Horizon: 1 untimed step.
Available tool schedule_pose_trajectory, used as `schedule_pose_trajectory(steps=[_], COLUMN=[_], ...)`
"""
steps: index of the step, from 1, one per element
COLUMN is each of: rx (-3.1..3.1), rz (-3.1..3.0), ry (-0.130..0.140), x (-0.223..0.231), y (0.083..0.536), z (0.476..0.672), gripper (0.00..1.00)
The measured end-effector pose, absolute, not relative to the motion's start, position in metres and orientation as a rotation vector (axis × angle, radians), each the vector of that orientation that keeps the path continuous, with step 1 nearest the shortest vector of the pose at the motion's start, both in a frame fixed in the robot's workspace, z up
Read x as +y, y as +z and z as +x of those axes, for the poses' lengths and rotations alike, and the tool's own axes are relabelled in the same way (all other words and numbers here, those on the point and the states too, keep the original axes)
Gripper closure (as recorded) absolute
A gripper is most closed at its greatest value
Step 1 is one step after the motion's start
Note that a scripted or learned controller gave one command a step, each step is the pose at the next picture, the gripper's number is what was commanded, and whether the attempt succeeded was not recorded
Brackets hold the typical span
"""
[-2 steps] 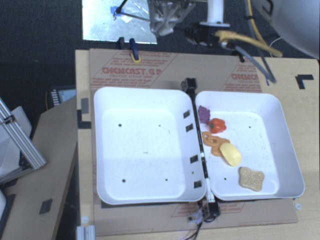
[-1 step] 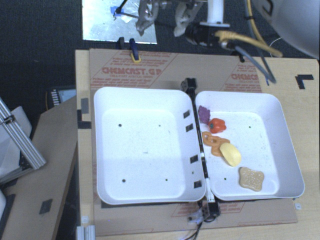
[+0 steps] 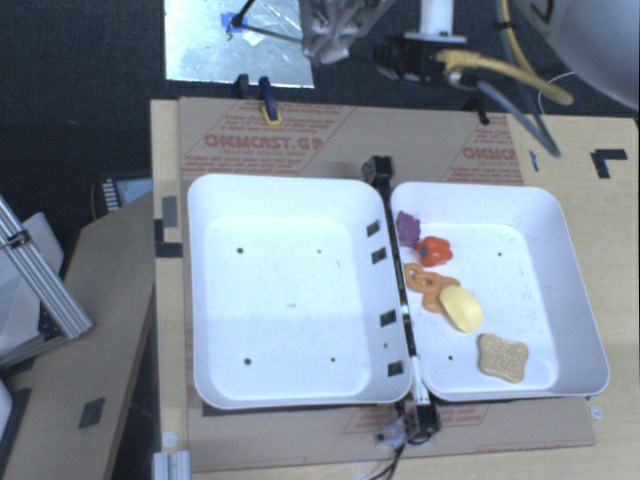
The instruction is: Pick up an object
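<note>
Two shallow white bins sit side by side on the cardboard-covered bench. The left bin shows bare floor with a few small dark dots. All the action is in the right bin, and everything there crowds its left wall, near the divider between the bins.

Up top, toward the far-left corner of that bin, there's a small purple piece. Just beside it, a red piece with a dark bit on top. Below that, an orange pretzel-like shape, and touching its lower right side, a yellow lemon-like object; its long axis runs diagonally, from the bin's far-left toward its near-right. Nearest the front edge lies a tan, cracker-like piece, lying flat and apart from the rest.

The gripper hangs well beyond the bins' far edge, over a shiny metal plate. Open or closed? Cannot tell from this angle. Nothing is seen in its grasp.
</note>
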<state>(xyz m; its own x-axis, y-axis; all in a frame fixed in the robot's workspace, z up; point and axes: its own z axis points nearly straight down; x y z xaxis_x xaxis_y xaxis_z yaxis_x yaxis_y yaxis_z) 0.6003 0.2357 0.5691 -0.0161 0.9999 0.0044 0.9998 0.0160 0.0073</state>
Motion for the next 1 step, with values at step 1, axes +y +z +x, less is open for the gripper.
schedule_pose_trajectory(steps=[1], rx=[2.238], rz=[2.202], ry=[0.012], x=[0.2355], y=[0.5688], z=[0.6003], gripper=[0.0])
